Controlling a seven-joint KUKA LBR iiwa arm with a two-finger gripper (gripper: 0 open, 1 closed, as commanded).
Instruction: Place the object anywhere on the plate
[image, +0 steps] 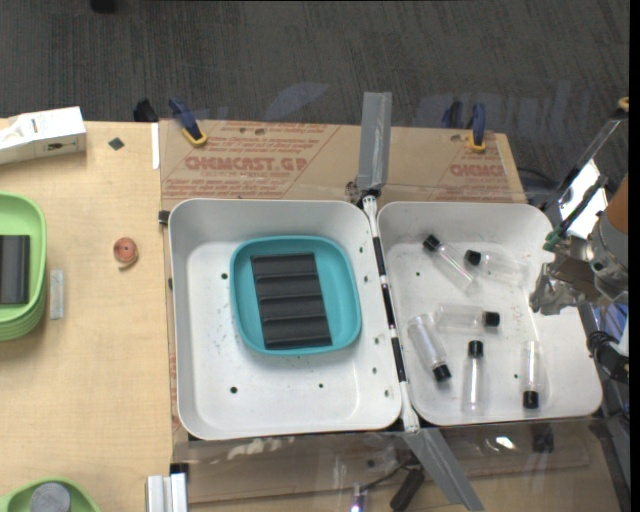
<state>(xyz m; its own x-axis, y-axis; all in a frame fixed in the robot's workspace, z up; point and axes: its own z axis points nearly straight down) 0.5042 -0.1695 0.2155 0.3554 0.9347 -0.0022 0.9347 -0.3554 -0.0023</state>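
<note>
The gripper (560, 285) hangs at the right bin's (400, 300) right rim; its metal fingers are too blurred to tell whether they are parted or closed. Six clear plastic vials (470, 365) with black caps lie scattered in that bin. The glossy teal, rounded-square plate (245, 300) with a ribbed dark insert sits in the left bin (200, 400).

Two bins sit side by side on the desk (90, 380): the left bin (200, 400) holds a plate (345, 300) near its middle, with a ribbed block (290, 298) lying on the plate. The right bin (560, 400) holds several scattered vials (430, 350), well apart from the plate. The claw (553, 285) hangs over the right bin's right edge.
</note>
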